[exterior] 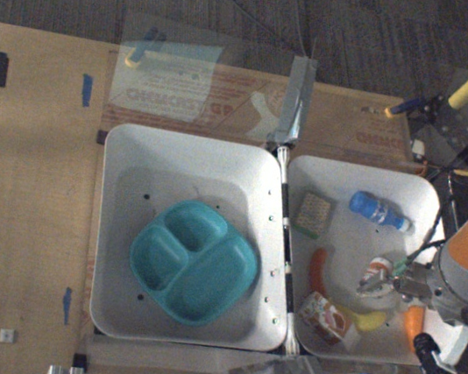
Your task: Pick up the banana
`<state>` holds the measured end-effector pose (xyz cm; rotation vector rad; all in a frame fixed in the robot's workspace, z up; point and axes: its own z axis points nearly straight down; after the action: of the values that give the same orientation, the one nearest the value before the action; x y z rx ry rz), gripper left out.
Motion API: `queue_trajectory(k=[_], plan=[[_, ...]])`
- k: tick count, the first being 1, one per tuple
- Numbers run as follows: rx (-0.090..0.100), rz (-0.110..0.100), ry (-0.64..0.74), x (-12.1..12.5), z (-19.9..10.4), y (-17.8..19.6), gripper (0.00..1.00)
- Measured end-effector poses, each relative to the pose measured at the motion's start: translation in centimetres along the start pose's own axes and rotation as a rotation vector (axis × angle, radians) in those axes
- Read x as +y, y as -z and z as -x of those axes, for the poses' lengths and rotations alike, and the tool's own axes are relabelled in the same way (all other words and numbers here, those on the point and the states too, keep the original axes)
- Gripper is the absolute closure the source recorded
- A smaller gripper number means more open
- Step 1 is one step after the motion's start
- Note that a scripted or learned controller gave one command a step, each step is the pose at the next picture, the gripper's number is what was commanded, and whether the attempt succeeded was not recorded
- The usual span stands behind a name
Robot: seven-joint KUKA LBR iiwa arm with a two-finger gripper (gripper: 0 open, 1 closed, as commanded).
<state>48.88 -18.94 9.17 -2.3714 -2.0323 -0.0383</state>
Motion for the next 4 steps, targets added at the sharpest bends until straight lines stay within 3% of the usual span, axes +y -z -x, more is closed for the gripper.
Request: queue_trajectory(k=[1, 2, 3, 4], plan=[[-0.008, -0.005, 0.193, -0.2, 0.7, -0.1, 0.0], [-0.036, 0.003, 0.419, -0.8, -1.3, -0.3, 0.0], [-0.032, 0.005, 0.285, -0.8, -1.4, -0.4, 0.0], [-0.036, 0.003, 0.555, -0.8, -2.5, -0.4, 0.0]])
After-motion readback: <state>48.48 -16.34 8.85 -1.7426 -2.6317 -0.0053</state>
